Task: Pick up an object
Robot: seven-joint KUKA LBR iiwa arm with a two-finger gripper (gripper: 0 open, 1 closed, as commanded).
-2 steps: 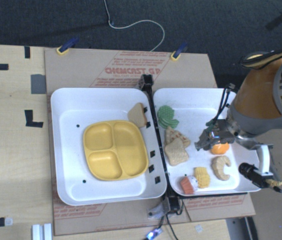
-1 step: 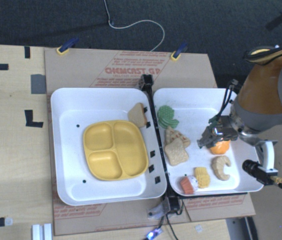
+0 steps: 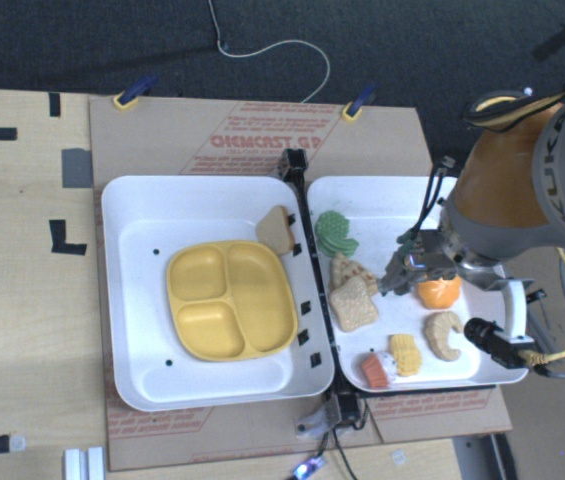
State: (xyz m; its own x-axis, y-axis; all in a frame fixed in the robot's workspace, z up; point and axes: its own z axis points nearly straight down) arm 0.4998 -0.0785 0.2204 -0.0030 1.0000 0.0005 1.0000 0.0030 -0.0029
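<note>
The right bin [image 3: 402, 193] holds several toy foods: a green leafy piece [image 3: 335, 231], a tan bread slice [image 3: 353, 307] with another tan piece [image 3: 346, 271] above it, an orange [image 3: 439, 292], a beige curved piece [image 3: 444, 335], a yellow corn piece [image 3: 404, 354] and a red-orange piece [image 3: 375, 370]. My gripper [image 3: 407, 265] hangs over the middle of the right bin, just left of the orange and right of the bread slice. Nothing shows between its fingers.
The left bin [image 3: 127, 268] holds a yellow divided plate [image 3: 230, 299] and a brown bread-like piece [image 3: 278, 231] near its right wall. The grey and orange arm [image 3: 507, 183] covers the right bin's far right side. A cable runs across the dark floor behind the bench.
</note>
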